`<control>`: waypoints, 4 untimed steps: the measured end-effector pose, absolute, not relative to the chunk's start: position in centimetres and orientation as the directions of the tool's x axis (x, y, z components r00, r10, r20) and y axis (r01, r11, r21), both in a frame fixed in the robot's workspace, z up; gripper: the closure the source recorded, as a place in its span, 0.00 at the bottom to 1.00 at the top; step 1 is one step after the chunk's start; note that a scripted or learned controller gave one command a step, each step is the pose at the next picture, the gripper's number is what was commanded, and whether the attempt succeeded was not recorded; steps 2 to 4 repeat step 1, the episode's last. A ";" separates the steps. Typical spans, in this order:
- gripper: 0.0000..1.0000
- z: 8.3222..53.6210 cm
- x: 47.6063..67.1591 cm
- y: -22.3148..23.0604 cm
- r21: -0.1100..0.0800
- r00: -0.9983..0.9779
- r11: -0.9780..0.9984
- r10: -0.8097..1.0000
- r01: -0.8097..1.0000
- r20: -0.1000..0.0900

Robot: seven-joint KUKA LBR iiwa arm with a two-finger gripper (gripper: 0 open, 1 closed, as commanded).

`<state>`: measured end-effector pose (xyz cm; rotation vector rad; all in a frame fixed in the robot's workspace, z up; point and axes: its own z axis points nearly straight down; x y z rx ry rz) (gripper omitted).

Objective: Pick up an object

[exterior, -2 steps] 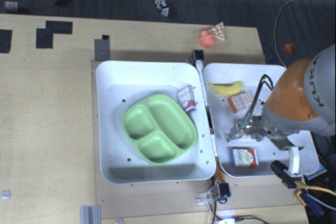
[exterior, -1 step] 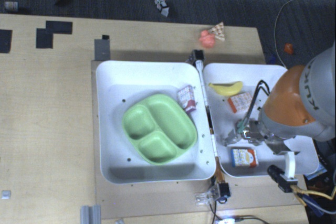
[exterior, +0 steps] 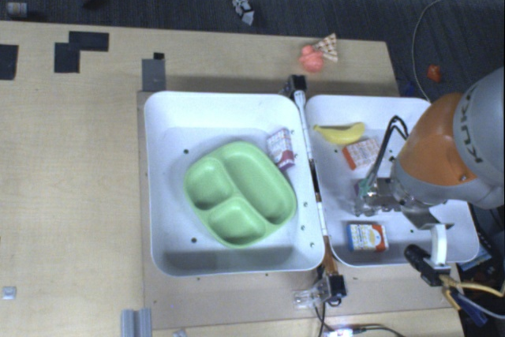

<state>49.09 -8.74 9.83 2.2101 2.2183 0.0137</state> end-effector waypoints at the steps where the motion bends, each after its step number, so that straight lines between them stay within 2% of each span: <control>1: 0.00 9.8 49.1 -8.7 0.013 -0.003 0.003 1.000 1.000 -0.001; 4: 0.00 9.8 49.1 -8.7 0.013 -0.003 0.003 1.000 1.000 -0.001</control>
